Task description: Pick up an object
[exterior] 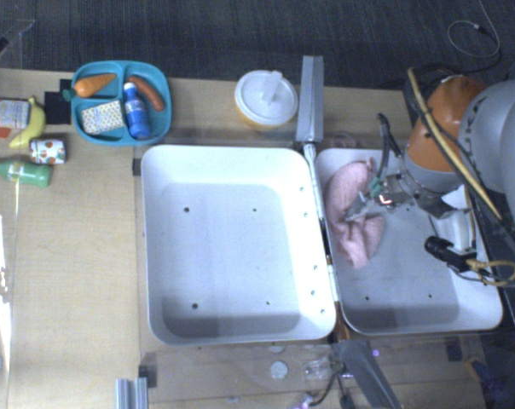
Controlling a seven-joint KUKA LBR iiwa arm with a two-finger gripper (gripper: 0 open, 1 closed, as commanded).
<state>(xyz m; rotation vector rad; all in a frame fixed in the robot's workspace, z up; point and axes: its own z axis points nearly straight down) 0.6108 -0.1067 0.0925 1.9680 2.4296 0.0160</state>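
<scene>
A pink, soft, crumpled object (344, 192) lies in the right white bin (411, 279), close against its left wall. My gripper (367, 201) reaches in from the right and sits low over the pink object's right side. It stands open, one finger near the object's upper lobe and the other by its lower lobe. Nothing is lifted between them. The grey arm with its orange band (441, 126) fills the upper right.
The left white bin (232, 245) sits beside the right one, a raised rim between them. Behind the bins are a blue divided tray of toy food (121, 100) and a white lidded cup (266, 99). A banana (29, 124), a can (48, 151) and a green bottle (19, 172) lie far left.
</scene>
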